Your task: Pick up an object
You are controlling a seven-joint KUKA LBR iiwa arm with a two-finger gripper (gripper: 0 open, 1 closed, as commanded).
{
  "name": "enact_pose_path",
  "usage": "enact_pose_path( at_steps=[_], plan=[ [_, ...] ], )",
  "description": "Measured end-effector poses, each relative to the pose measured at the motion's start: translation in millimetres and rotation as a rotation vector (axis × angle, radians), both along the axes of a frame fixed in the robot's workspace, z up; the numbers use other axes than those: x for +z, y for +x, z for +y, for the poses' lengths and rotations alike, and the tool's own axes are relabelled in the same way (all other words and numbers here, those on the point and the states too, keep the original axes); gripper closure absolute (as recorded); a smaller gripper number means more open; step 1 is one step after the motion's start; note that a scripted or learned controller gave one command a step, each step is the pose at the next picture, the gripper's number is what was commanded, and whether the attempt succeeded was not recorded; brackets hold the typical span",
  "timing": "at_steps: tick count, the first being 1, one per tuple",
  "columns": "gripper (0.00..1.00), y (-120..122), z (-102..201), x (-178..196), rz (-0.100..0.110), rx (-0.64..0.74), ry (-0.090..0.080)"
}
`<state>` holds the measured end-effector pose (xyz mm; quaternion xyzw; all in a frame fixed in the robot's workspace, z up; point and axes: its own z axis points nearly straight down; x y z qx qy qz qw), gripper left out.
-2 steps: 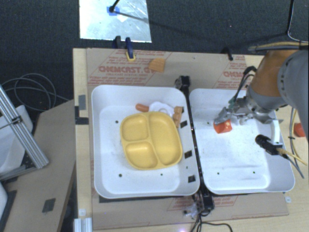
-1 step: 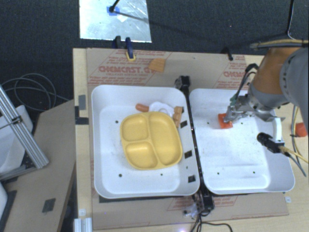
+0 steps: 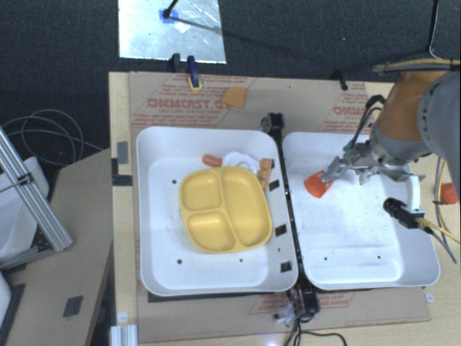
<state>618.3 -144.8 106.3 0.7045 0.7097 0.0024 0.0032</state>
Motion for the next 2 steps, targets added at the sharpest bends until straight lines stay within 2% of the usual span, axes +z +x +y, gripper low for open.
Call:
enact_pose_path(
  at_steps=[1,2],
  plan=[
    [0.00,48.3,21.1,-16.0,-0.003,0.001,0.000],
    [0.00,47.3,19.8,-14.9,-0.005,-0.002,-0.001]
  ],
)
